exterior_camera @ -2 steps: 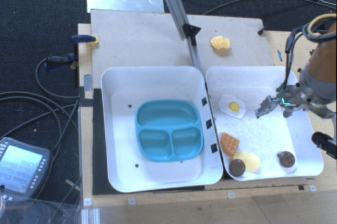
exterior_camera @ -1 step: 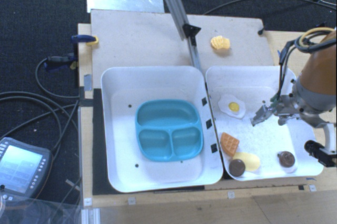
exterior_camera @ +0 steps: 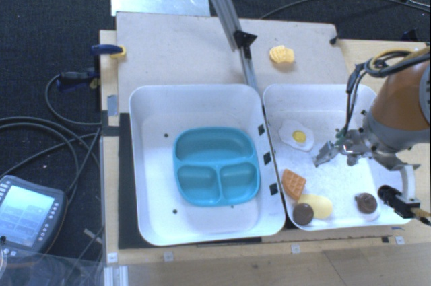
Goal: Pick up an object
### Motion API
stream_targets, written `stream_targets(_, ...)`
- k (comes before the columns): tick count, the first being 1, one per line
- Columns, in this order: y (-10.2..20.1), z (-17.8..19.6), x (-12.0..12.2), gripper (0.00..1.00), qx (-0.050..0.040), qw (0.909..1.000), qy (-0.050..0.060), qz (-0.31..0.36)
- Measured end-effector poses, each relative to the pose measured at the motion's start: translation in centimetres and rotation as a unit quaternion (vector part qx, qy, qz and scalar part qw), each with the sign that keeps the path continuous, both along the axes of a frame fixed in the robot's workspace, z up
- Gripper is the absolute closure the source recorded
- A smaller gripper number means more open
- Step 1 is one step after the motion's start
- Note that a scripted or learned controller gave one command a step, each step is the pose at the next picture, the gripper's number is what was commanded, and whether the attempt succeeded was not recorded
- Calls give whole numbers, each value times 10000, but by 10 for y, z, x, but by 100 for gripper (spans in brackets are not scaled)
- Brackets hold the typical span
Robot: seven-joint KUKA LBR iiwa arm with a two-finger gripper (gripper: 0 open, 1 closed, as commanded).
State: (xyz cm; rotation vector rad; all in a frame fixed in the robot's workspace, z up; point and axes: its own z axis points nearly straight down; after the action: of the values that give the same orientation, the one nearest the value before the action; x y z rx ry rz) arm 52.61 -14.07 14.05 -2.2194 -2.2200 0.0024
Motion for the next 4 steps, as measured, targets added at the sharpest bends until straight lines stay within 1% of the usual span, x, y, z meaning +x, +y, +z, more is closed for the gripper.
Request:
stream_targets(1,0,-52,0,0,2,10000,2,0)
stream_targets(2,0,-39,1,100,-3,10000,-27,-4)
stream_targets(3,1,14,-7,100,-9,10000,-42,10)
stream_targets(4,-5,59,-6,100,-13,10000,-49,22)
